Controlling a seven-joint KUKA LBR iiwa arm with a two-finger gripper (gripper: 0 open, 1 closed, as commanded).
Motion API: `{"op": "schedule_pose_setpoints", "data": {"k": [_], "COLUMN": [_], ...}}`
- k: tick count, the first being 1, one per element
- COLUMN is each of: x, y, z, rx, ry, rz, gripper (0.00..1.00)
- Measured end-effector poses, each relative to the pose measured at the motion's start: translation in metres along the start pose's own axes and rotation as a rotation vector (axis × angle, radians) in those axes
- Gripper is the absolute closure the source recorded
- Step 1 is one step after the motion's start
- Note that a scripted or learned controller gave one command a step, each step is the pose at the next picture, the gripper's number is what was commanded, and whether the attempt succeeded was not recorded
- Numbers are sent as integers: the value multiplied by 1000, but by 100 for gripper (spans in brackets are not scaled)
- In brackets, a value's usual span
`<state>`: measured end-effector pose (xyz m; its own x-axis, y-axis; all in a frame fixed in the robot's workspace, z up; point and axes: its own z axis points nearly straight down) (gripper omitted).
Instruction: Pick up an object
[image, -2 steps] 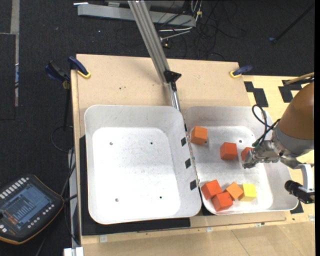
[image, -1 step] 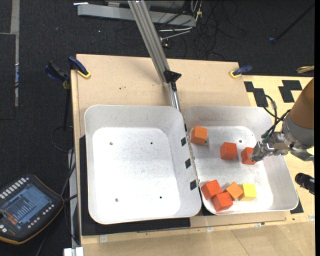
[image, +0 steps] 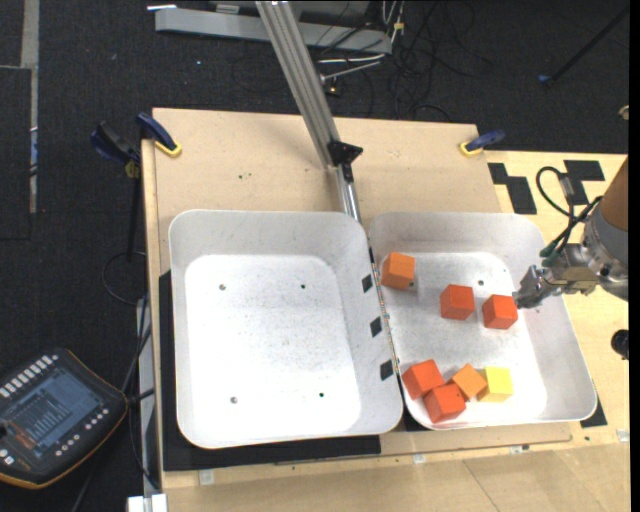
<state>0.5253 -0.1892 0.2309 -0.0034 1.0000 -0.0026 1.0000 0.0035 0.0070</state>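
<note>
The right bin (image: 560, 340) holds several small cubes. An orange cube (image: 399, 270) sits near the bin's left wall. Two red-orange cubes lie mid-bin, one (image: 457, 302) to the left of the other (image: 499, 312). At the front lie two red cubes (image: 423, 378) (image: 445, 402), an orange cube (image: 469, 381) and a yellow cube (image: 498, 382). My gripper (image: 530, 290) comes in from the right edge and hangs low just right of the right-hand red-orange cube, close to or touching it. Nothing shows between its fingers.
The left bin (image: 200, 240) lies beside the right one, joined along a middle ridge with black clips (image: 377, 325). A metal pole (image: 305, 80) slants in from the top. A teach pendant (image: 50, 415) rests at the lower left off the bench.
</note>
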Motion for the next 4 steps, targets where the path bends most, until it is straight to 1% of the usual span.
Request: {"op": "schedule_pose_setpoints", "data": {"k": [1,2,3,4], "x": [0,62,109,156], "y": [2,14,27,24], "z": [-53,-46,-34,-30], "rx": [-1,6,8,8], "ry": [-1,4,4,4], "rz": [0,-5,-4,-4], "gripper": [100,100,100,100]}}
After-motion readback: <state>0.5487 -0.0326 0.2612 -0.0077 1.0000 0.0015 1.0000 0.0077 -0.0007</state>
